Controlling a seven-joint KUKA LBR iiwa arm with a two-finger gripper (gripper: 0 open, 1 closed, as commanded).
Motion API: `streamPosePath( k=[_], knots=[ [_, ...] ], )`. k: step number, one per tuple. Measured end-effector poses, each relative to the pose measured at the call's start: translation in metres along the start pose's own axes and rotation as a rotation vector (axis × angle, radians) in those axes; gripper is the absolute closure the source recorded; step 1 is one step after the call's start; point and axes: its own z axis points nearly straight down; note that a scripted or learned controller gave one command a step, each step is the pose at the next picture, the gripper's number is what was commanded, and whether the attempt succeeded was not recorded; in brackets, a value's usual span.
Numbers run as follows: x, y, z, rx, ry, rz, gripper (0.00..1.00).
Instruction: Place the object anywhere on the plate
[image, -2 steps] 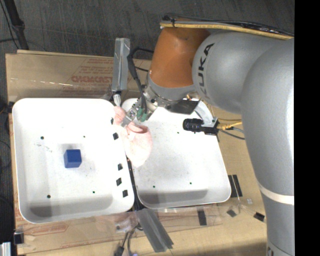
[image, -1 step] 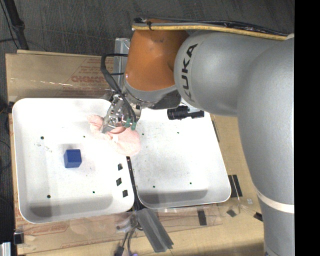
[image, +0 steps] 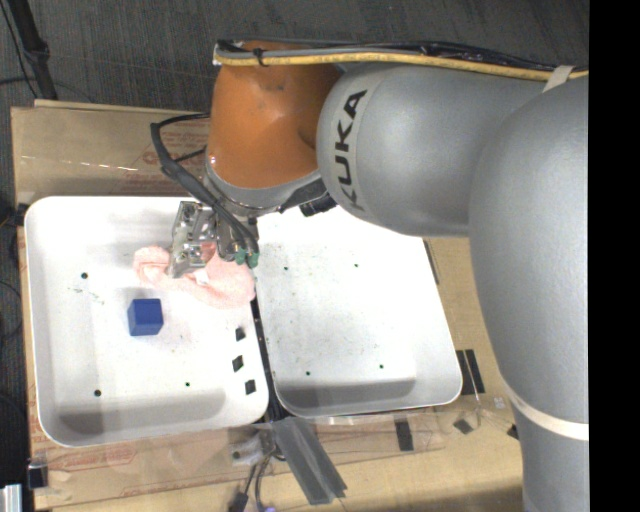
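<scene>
A small blue cube (image: 145, 316) lies on the floor of the left bin (image: 60, 300), towards its middle. Just up and to the right of it is a pale pink, flat, uneven shape (image: 228, 285), apparently the plate, and the gripper partly covers it. My gripper (image: 190, 250) hangs from the orange wrist band, low over the pink shape's upper left part near the bin's back right. The cube is a short way down-left of the gripper, apart from it, and nothing shows held in the gripper.
The right bin (image: 350, 320) holds only dark specks. The grey arm fills the upper right and overhangs the back of both bins. Black tape marks (image: 240, 362) sit by the ridge between the bins. Brown cardboard surrounds the bins.
</scene>
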Motion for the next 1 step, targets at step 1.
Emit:
streamPosePath(
  k=[1],
  knots=[
    [-0.0002,-0.0003,-0.0004,0.000,-0.001,0.000,0.00]
  ],
)
